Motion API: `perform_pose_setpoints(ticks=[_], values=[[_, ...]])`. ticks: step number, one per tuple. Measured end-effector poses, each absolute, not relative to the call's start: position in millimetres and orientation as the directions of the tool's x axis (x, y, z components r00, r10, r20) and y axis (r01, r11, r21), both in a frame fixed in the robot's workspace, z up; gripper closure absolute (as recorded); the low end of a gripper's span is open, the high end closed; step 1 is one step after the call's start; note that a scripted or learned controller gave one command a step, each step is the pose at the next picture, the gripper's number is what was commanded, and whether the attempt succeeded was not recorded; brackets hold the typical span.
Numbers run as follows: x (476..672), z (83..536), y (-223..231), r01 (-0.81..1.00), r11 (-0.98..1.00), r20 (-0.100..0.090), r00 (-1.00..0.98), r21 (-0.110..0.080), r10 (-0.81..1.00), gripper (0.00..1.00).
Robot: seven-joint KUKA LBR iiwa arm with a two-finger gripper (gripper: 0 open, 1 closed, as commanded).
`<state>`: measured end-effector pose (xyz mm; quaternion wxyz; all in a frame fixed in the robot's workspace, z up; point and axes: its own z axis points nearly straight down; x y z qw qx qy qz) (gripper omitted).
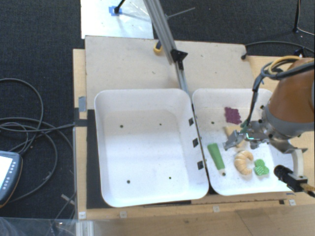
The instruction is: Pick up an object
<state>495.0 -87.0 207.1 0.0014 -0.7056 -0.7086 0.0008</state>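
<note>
Several small objects lie in the right bin: a purple knobbly piece, a green stick-shaped marker, a tan croissant-shaped toy and a small bright green lump. A thin tan piece lies just left of the gripper. My gripper hangs low over the middle of the right bin, just above the croissant and right of the green marker. Nothing shows between its fingers.
The left bin sits beside the right one, sharing a divider with black clips. A grey pole slants down from the top to the bins' far edge. Cables lie on the dark floor at left.
</note>
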Motion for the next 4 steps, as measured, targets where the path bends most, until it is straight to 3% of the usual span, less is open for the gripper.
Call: perform_pose_setpoints(ticks=[1, 3, 4], values=[[496.0, 208.9, -87.2, 1.0, 0.001, 0.0, -0.001, 0.002, 1.0, 0.0], [492.7, 119.1, -97.2, 1.0, -0.001, 0.001, 0.001, -0.004, 1.0, 0.0], [497.7, 95.2, -97.2, 1.0, 0.002, -0.002, -0.002, 0.015, 1.0, 0.0]])
